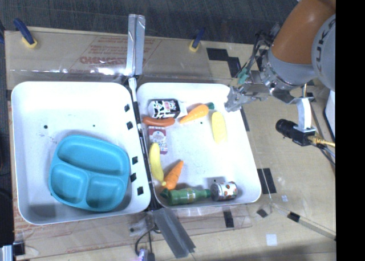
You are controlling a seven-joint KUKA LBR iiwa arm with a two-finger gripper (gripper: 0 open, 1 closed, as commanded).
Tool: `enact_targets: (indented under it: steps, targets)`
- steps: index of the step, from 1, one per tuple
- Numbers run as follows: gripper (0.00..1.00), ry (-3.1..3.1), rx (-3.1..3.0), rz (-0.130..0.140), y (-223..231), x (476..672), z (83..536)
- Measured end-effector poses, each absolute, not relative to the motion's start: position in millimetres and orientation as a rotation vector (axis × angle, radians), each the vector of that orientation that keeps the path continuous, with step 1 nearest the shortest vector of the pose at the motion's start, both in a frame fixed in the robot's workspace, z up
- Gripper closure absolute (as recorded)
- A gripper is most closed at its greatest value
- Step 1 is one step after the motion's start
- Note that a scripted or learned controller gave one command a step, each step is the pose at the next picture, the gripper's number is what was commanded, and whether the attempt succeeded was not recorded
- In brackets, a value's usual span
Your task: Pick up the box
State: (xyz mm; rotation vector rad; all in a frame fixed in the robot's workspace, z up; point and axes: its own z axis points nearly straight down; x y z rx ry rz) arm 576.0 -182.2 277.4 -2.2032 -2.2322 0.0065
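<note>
At the right of the frame the arm (305, 32) is cut off, and the claw (234, 101) is too blurred to read its fingers.

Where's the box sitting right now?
The box, black-and-white patterned, lies in the right bin near its top-left corner, just above the hot dog and left of the carrot.

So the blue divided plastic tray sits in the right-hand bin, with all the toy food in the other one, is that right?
Not quite. The camera view shows the blue divided plastic tray in the left-hand shallow white bin, not the right. The toy food, such as the orange carrot and yellow banana, lies in the right-hand shallow white bin.
</note>
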Motion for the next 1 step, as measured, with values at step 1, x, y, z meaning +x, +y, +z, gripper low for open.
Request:
enact_targets:
  steps: [1]
  targets:
    - [1.00,-2.439,-1.976,0.004,-49.5,582.1,238.2]
